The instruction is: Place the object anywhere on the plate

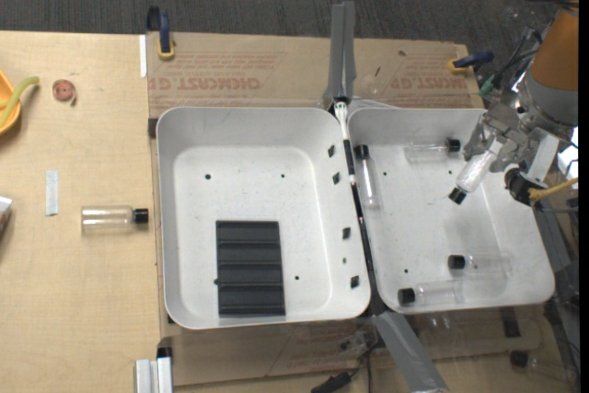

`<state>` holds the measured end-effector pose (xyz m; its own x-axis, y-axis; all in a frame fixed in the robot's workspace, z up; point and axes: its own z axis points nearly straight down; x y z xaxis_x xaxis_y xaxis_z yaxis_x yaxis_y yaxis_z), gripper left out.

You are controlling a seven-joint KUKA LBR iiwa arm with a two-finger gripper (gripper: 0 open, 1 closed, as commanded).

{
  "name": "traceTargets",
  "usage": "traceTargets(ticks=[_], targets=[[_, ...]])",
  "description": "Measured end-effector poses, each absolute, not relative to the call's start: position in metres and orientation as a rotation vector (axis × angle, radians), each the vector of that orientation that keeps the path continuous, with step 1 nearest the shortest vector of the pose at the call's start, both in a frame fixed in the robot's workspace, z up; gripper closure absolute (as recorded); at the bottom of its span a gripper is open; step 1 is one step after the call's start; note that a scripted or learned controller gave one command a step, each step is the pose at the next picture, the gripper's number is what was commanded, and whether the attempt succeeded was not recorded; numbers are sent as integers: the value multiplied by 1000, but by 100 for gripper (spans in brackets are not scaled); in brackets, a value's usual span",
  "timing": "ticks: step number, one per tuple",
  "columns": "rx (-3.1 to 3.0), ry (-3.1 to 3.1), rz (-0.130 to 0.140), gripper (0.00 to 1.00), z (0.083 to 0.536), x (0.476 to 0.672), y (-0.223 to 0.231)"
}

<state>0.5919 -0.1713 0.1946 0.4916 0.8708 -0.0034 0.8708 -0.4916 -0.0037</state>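
The gripper (486, 163) hung over the right bin (515, 290), its fingers pinching a clear vial (470, 174) with a black cap, tilted above the floor. The black ribbed plate (249, 268) lay in the left bin (175, 225), well apart. Between them stood the bins' walls; other vials (431, 294) lay in the right bin.
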Motion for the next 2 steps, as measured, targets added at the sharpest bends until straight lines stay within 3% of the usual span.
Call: traceTargets(ticks=[1,2], targets=[[-2712,-1583,7,0,195,592,-171],[-2699,-1609,5,0,244,659,-186]])
